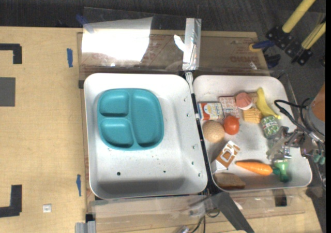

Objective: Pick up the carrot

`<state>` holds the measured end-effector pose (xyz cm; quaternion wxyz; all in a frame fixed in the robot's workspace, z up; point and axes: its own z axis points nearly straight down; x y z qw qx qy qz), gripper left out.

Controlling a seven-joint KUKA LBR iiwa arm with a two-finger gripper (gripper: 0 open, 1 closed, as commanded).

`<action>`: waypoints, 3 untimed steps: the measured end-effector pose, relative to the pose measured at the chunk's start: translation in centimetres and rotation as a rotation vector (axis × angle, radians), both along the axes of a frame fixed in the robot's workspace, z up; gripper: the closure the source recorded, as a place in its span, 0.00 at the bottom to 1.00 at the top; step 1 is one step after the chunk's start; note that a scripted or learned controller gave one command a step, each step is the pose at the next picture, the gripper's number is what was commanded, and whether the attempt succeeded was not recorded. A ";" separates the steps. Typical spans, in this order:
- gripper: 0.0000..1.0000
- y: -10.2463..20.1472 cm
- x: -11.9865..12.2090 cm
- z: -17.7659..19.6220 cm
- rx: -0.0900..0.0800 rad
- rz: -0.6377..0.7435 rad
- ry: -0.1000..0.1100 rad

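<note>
Now the carrot (pixel 254 168) is lying flat in the right bin (pixel 297 181), near the front, w/ its green top (pixel 282 170) pointing right. The end effector (pixel 283 146) is hanging just above & right of that green end, at the bin's right side; can't tell if it's spread or pressed together, too blurry. Nothing is showing between its tips. A tomato (pixel 231 124), egg (pixel 212 131), banana (pixel 265 103) & corn (pixel 252 116) are sitting farther back. The left bin (pixel 176 175) is holding a teal plate (pixel 131 118).
</note>
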<state>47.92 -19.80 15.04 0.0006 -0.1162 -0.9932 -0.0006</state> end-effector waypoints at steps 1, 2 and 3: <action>1.00 0.0 0.3 1.3 -0.002 0.000 -0.011; 1.00 0.1 0.6 2.3 -0.004 0.000 -0.018; 1.00 -2.5 0.1 -1.1 0.000 0.101 -0.002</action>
